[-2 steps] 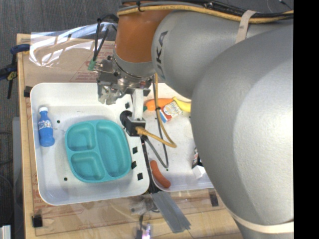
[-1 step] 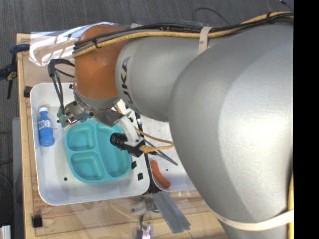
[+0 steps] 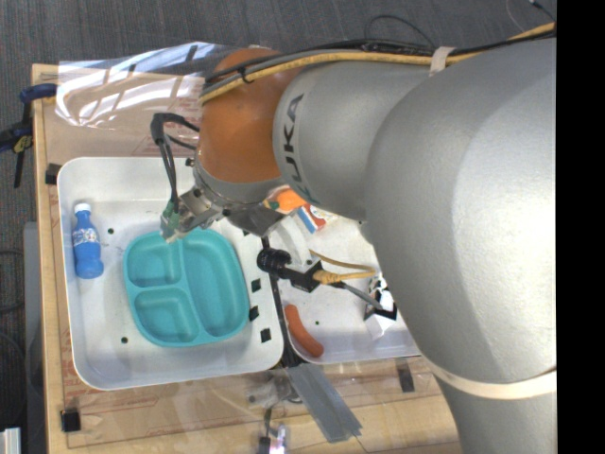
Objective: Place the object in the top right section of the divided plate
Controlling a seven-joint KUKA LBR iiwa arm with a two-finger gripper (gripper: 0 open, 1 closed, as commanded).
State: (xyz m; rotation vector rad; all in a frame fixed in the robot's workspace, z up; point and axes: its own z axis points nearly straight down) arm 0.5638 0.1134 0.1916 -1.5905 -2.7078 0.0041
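The gripper (image 3: 178, 220) is poised at the teal divided plate's (image 3: 203, 287) upper-left rim; its state cannot be told. The blue bottle (image 3: 86, 244) is laid with its cap toward the view's top.

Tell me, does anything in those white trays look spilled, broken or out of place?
Nothing stands out. The teal divided plate lies flat in the left bin, a blue bottle lies beside it, and a red sausage-shaped item lies in the right bin. No spills show.
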